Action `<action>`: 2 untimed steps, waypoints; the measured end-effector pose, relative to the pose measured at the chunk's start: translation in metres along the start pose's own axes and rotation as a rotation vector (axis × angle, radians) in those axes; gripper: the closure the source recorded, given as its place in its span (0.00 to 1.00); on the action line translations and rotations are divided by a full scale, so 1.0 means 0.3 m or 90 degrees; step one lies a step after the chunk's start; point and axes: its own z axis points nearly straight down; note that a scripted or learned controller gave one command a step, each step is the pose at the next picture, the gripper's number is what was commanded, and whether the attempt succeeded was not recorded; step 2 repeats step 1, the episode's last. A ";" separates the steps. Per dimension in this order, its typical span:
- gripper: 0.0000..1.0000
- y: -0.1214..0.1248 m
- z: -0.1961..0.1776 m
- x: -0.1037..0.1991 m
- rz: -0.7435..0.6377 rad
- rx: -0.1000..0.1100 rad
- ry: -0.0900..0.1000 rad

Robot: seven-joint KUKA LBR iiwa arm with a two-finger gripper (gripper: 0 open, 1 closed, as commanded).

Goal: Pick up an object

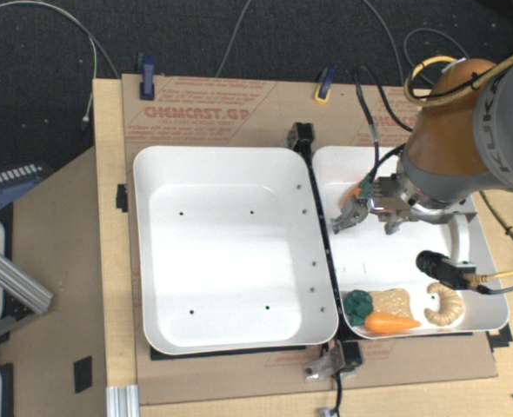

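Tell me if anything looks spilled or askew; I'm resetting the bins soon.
Nothing spilled. The green toy, carrot, beige piece and curled pastry crowd the right bin's near edge.

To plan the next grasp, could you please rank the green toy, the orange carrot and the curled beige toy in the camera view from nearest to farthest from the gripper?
Measured from the gripper, in the right bin:
1. Green toy, at the bin's front edge, almost directly below the gripper in the picture.
2. Orange carrot, just right of and in front of the green toy.
3. Curled beige toy, farther right along the front edge.
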 end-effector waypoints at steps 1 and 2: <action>0.00 -0.119 -0.057 0.093 0.000 0.002 0.000; 0.00 -0.119 -0.057 0.093 0.000 0.002 0.000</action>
